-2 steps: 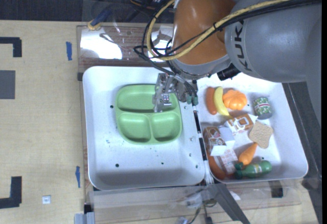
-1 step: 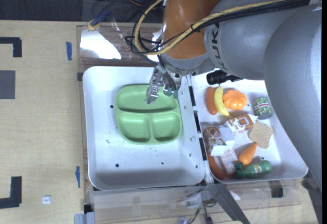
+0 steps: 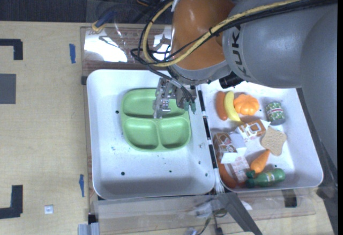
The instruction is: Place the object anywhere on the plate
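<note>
Currently, status: placement not confirmed.
Tool: above green plate; finger state cannot be told.
Object: none visible on plate; toy foods lie in right bin.

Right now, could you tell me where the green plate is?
The plate lies in the left bin toward its back half, directly beneath the tool, across the divider from the toy food in the right bin.

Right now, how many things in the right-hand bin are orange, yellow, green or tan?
Orange: 3, a hot dog, a pumpkin-like toy and a carrot
Yellow: 1, a banana
Green: 1, a bottle
Tan: 1, a slice of bread
Total: 6
</note>
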You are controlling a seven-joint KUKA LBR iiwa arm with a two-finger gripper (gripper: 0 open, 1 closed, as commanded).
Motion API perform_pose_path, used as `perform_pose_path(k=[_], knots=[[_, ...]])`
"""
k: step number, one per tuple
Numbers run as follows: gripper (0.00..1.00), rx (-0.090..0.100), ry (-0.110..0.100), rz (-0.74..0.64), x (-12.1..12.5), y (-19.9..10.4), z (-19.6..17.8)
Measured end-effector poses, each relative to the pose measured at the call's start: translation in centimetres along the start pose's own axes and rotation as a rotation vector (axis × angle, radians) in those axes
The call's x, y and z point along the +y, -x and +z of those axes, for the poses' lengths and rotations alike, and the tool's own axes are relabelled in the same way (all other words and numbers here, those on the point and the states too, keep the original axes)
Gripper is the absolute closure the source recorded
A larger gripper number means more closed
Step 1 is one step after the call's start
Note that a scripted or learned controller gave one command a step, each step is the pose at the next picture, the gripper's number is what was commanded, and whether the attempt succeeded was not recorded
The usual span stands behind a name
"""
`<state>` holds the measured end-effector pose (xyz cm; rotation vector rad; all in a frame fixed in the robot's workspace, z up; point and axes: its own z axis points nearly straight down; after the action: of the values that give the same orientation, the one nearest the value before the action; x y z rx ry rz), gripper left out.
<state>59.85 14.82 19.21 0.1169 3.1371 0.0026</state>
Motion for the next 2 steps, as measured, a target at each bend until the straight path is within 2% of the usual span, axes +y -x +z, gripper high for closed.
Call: perform_pose_path(k=[1,2], knots=[[1.00,-0.004,0.001,0.088,-0.2,3.7,-7.9],[1.00,-0.001,0.000,0.039,1.3,-0.8,-1.6]])
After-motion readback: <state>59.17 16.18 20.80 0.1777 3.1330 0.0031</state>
